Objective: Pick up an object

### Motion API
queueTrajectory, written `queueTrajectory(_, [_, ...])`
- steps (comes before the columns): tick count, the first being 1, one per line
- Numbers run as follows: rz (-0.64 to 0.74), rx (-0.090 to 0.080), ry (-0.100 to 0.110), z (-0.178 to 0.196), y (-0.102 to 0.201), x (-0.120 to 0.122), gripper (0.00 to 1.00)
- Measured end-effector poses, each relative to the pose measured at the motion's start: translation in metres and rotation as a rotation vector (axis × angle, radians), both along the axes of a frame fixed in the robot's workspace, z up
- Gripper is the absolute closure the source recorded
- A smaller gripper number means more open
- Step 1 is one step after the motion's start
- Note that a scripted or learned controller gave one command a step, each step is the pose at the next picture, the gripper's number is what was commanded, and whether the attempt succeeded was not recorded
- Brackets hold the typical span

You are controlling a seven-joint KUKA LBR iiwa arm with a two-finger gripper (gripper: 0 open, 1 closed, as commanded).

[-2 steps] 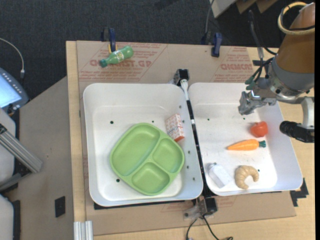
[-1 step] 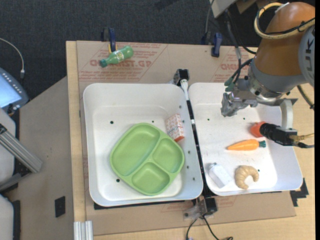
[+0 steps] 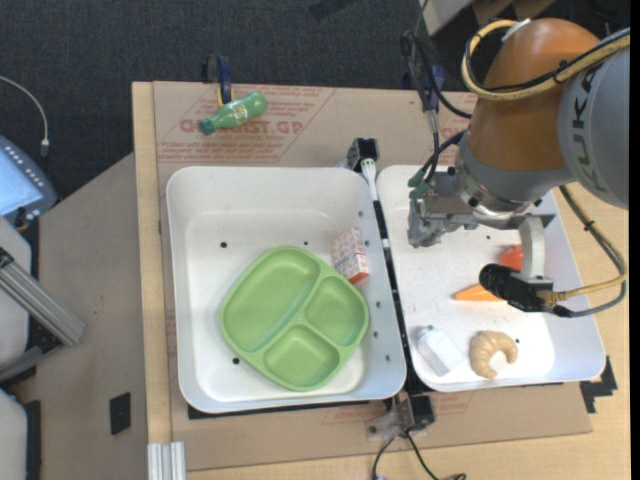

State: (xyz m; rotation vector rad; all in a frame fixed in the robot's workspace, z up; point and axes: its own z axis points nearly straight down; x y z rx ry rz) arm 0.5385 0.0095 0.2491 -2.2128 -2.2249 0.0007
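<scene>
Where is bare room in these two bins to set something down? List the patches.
Best patch: the back of the left bin, between its rear wall and the green plate, left of the small carton. The right bin is crowded: the gripper hangs over its back, and an orange piece, small white object and croissant fill the front.

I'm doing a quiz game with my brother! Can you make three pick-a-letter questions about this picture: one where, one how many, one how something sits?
1. Where is the croissant? A left bin B right bin C outside the bins
2. How many sections has the green plate? A two B three C four
3. How is the green bottle? A standing B lying on its side C upside down
Answers: 1 B, near that bin's front edge. 2 B, three hollows show. 3 B, flat on the cardboard.
</scene>
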Motion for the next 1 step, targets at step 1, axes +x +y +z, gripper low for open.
queueTrajectory(1, [-0.001,-0.001,0.002,-0.0223,0.0508,-0.0142,1.0])
